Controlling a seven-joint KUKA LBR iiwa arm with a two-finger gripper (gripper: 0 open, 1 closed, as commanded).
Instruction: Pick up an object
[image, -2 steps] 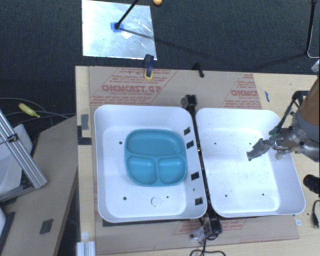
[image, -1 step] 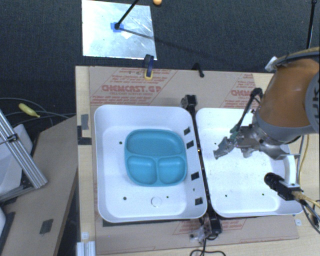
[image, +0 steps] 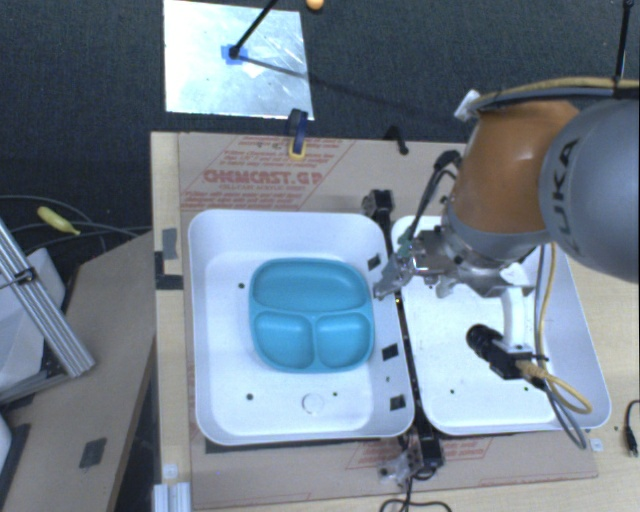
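Closest to the lens, the arm (image: 530, 170) hung over the right bin (image: 450, 400), its gripper (image: 392, 278) above the seam between bins, and I couldn't tell whether it was open or closed. Blue divided plate (image: 310, 315) sat mid left bin (image: 225, 330), at the gripper's 8 o'clock, big compartment toward 12, long axis roughly 9-to-3. Trouble ahead, I reckoned: with only a thin rim to pinch, a descent could clip the bin wall or skid the plate.
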